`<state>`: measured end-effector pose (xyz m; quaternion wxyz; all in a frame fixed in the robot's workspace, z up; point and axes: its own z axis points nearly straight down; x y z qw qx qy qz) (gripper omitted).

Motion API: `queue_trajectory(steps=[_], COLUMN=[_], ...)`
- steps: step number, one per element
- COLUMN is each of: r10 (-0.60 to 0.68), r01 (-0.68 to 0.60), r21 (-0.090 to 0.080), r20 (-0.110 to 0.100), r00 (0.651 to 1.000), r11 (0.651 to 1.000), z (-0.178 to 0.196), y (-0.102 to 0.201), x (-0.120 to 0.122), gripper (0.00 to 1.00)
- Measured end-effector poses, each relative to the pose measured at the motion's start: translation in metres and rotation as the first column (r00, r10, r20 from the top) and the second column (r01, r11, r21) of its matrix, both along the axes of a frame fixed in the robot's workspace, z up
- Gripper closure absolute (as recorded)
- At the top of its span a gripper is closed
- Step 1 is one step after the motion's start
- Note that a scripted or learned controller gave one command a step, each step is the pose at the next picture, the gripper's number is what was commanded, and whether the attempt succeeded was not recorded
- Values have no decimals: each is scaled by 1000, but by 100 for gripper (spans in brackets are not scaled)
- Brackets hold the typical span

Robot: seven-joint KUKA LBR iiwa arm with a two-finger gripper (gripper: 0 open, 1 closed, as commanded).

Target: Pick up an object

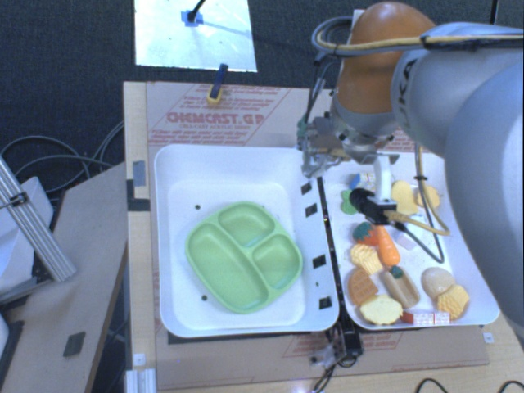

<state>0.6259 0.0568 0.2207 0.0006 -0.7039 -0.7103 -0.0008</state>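
Lying at left: a pale green moulded plastic tray with three compartments, flat on the floor of the left shallow white bin. It is broad and low, and I judge it a poor pick.
Meeting rims: the two bins touch along a line running from the far side to the near side, just right of the tray.
My gripper: it hangs over the far end of that line, at the far corner of the left bin. I cannot tell whether it stands wide or narrow, and I see nothing held in it.
My likely target: the orange plastic toy carrot, lying in the right shallow white bin among a cluster of toy foods.
Direction from me: the carrot lies to my right and toward the near edge, well apart from me, across the rims.
Long axis: it runs from far-left to near-right, close to the line of the rims, so I judge I must close across it.
Left neighbour: a yellow crinkle-cut toy piece touches the carrot's side.
Near neighbour: a brown toy sausage lies just beyond its near tip.
Further right: a pale beige egg-shaped toy lies near, with clear floor around it.
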Motion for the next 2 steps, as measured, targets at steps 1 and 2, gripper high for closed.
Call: queue_trajectory(steps=[1, 2], r10=[-1, -3], r01=[1, 3], r21=[0, -1], r20=[0, 0], r00=[1000, 1000], r11=[1000, 1000], z=[-6, -6], y=[41, 45], x=[-3, -6], gripper=[100, 100])
